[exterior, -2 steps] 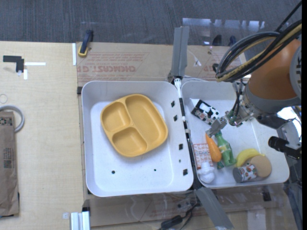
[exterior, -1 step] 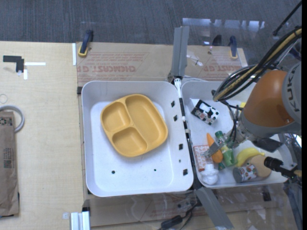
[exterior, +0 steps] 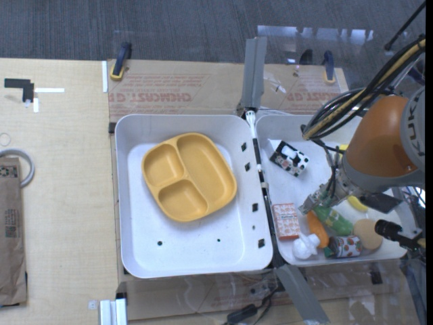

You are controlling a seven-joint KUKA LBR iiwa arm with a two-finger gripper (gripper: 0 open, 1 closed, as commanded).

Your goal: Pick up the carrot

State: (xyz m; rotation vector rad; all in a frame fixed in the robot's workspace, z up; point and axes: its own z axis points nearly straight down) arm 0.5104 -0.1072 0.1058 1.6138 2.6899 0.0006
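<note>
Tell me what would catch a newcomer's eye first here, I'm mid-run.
The yellow plate, three compartments and tilted, sits alone in the left bin. Next comes the arm's orange band, looming over the right bin from the right. Below it the gripper hangs low over a crowded pile at the near end, right above the carrot, with a black-and-white cow toy apart toward the far end.

end effector (exterior: 323,202) just above carrot (exterior: 317,229)

Red print on the cardboard sheet (exterior: 177,90) is appearing reversed, roughly "CHEMCAST GP"; no other text is reading clearly.
</note>
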